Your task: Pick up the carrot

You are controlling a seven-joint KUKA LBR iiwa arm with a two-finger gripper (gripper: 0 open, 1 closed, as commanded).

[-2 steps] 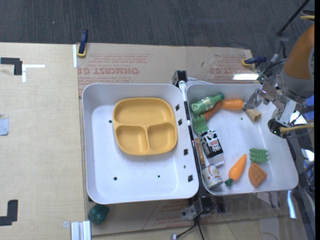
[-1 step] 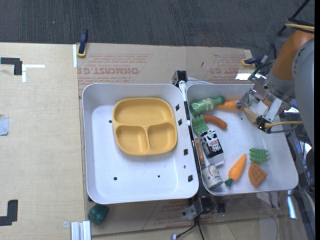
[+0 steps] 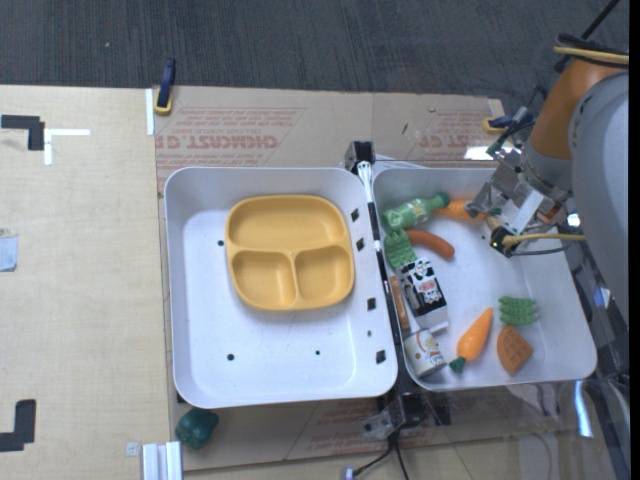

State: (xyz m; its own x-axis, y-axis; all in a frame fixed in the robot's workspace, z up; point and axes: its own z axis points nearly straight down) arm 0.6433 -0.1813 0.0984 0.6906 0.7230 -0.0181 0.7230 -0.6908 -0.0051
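1. From where I stand, the gripper (image 3: 486, 208) hangs at the far end of the white bin (image 3: 550, 268) nearer the arm and carries nothing that I can see. Whether it is wide or narrow I cannot tell, because the wrist hardware hides its tip
2. The carrot (image 3: 475, 334) lies well apart from the gripper, toward the near end of the same bin. It rests on the bin floor at a slant, with its orange body reaching back toward the gripper and its green tuft at the end farther from it
3. An orange ridged wedge (image 3: 513, 350) sits just beside the carrot on the arm's side. A green leafy piece (image 3: 518, 311) lies a little nearer the gripper than that. A small can (image 3: 425, 354) stands close to the tuft on the side away from the arm
4. Just beside the gripper is a small orange piece (image 3: 458, 208), at the end of a green bottle (image 3: 414, 211). It may be the bottle's cap or a separate toy; the view is too coarse to say. A red-orange sausage-shaped toy (image 3: 432, 242) lies a bit farther out. I judge neither to be the carrot
5. As I read it, the job is at the reaching step, with no grasp made yet. The next move calls for carrying the gripper to the near end of the bin and turning it to straddle the slanted carrot across its width. It then needs to come down on the orange body between the wedge and the can without nudging either
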